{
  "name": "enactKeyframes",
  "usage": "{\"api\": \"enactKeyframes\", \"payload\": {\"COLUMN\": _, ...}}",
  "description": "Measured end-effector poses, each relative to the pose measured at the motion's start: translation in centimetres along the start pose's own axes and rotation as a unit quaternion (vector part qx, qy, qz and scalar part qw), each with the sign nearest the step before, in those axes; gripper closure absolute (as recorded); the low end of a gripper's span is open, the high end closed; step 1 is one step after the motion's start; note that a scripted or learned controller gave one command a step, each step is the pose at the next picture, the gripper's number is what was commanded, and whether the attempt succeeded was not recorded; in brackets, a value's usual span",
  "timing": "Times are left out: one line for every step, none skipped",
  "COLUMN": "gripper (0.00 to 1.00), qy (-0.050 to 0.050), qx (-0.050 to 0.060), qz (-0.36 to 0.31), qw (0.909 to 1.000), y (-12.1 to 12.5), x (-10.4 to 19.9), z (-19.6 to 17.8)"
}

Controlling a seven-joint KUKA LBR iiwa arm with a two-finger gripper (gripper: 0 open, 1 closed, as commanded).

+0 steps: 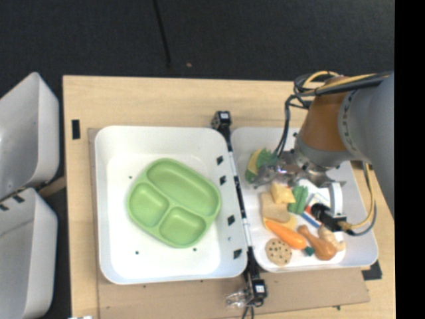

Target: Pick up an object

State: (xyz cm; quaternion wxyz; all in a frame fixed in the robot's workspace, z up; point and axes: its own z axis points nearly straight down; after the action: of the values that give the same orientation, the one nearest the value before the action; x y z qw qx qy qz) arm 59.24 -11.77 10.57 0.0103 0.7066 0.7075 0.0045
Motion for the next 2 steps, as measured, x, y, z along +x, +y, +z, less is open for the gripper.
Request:
{"api": "enactKeyframes", "payload": {"gripper": 0.0, "qy": 0.001, "qx": 0.002, "qz": 0.001, "qw": 1.0, "y": -7.5, "x": 2.0, "z": -0.1}}
{"api": "enactKeyframes", "payload": {"gripper": 0.0, "qy": 0.001, "qx": 0.001, "qz": 0.001, "qw": 1.0, "y": -9.8, "x": 1.8, "z": 0.0}}
